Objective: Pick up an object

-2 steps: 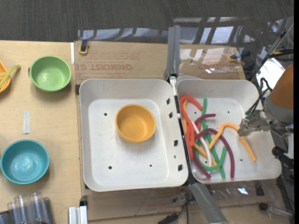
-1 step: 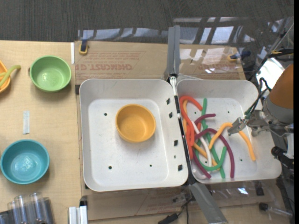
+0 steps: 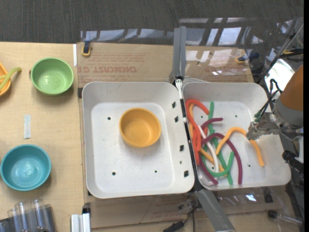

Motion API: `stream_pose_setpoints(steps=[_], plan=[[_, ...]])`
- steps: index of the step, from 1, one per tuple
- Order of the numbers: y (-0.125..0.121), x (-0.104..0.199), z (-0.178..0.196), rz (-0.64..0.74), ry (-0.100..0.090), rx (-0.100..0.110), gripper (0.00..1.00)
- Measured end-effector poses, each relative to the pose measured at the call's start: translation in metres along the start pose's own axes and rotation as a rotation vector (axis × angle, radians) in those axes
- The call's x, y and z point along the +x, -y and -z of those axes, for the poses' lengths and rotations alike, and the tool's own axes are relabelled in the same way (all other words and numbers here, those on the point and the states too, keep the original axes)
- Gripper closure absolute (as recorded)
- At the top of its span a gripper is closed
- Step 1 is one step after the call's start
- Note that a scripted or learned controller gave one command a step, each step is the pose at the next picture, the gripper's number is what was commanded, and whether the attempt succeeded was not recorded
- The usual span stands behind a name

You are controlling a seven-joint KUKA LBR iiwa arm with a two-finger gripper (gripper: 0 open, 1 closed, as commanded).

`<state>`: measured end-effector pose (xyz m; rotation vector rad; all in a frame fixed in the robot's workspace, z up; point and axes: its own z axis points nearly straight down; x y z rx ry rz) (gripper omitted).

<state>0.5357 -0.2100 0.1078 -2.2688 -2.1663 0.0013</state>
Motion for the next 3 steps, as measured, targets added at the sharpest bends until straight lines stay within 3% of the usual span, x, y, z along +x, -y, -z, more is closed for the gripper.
stream_pose_setpoints(steps=[1,2,3], plan=[[0.0,0.0,0.0,0.0,0.0,0.0,0.0],[-0.036,0.006,-0.016,-0.166,-0.01,0.001,0.0],[0.017,0.001,-0.016,-0.071,-0.008,0.0,0.0]])
